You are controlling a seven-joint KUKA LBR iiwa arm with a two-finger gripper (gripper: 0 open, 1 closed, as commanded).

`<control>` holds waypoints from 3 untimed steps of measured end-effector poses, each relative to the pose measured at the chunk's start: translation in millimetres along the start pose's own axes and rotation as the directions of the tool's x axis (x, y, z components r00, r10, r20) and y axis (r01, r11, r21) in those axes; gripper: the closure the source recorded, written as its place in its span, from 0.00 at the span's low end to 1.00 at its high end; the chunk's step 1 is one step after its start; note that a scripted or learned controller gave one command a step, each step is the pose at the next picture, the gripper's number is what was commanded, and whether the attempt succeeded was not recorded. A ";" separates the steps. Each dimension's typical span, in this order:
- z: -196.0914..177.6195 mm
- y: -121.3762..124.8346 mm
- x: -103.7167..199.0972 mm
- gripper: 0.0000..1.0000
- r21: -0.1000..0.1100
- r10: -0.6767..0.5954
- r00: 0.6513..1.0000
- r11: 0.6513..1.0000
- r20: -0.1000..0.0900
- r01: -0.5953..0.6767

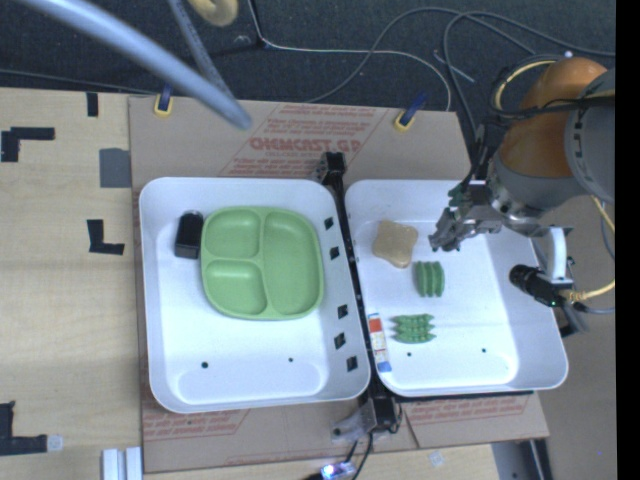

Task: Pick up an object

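So the gripper (450, 236) is hovering in the upper middle of the right bin (520, 368), coming in from the arm (545, 158) at the frame's right edge. It's too small and dark for me to tell how its tips are set, and nothing shows between them. The tan sponge-looking block (395, 243) sits just left of it, near the divider between the bins. Below the gripper is a small green ribbed piece (429, 278), and lower still a green pea pod (412, 327), with a little tube (377, 340) tucked against the bin's left wall. The right half of that bin is bare floor, lots of room. In the left bin (170, 368) a green divided plate (263, 263) takes up the middle, with a black block (188, 235) touching its left edge.
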State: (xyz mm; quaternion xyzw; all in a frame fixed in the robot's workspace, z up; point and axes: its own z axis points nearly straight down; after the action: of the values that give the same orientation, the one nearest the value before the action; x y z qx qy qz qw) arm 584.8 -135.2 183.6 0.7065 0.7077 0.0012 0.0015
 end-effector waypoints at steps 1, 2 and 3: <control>-48.8 -1.2 -9.0 1.00 -0.001 0.001 1.000 1.000 0.001 -0.001; -94.3 0.1 -8.8 1.00 0.000 0.000 1.000 1.000 0.000 0.000; -91.4 -6.5 45.7 1.00 0.005 -0.003 1.000 1.000 -0.001 0.003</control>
State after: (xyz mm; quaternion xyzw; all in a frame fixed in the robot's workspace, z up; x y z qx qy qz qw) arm 577.8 -89.5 274.9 0.7055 0.7087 -0.0003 -0.0004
